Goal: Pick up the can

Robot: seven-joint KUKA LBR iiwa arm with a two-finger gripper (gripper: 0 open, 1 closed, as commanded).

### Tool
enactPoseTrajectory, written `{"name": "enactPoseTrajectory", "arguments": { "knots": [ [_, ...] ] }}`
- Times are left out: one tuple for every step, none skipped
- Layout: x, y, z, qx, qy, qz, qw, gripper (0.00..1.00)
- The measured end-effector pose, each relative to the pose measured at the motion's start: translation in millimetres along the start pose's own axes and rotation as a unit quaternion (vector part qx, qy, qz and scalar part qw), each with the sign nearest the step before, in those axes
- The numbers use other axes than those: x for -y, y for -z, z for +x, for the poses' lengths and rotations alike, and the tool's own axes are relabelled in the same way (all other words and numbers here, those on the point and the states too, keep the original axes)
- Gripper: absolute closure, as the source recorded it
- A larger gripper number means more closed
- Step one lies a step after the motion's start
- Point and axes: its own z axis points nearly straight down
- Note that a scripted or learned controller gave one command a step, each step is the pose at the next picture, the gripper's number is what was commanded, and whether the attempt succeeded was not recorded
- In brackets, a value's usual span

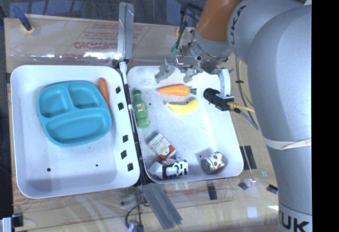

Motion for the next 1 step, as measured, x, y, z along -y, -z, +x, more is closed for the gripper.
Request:
{"name": "enactPoseTrajectory", "arguments": {
  "knots": [
    [51.2, -107.1, -56.7, 0.0, 0.038, 0.0, 0.9993, 0.0]
  ]
}}
